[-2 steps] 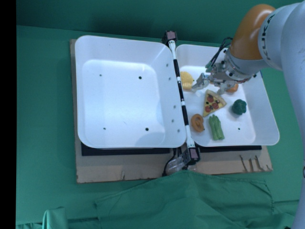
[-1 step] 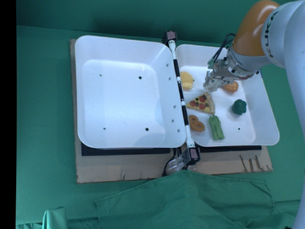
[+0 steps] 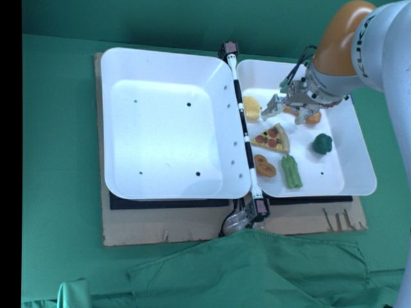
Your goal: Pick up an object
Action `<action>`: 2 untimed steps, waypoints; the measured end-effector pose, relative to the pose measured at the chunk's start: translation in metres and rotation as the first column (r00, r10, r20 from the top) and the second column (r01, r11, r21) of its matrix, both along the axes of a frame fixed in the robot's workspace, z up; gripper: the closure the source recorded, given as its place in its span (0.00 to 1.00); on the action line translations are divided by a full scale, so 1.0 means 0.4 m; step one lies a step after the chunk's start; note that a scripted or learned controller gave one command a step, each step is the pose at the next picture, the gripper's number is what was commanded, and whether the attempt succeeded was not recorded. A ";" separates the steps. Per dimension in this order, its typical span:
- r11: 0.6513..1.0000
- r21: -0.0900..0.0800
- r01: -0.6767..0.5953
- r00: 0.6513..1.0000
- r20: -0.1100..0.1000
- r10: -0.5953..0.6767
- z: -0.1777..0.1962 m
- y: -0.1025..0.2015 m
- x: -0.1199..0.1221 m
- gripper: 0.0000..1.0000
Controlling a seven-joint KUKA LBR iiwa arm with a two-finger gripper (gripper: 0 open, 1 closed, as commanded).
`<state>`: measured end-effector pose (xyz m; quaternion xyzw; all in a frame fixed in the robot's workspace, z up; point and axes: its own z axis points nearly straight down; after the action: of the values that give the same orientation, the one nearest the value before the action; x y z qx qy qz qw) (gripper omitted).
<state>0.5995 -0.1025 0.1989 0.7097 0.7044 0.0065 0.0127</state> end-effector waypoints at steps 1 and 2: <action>1.000 0.004 -0.002 1.000 -0.006 0.002 -0.033 -0.017 -0.165 0.00; 1.000 0.002 -0.004 1.000 -0.012 0.004 -0.035 0.014 -0.106 0.00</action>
<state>0.5572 -0.0970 0.1850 0.7081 0.7060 0.0029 0.0075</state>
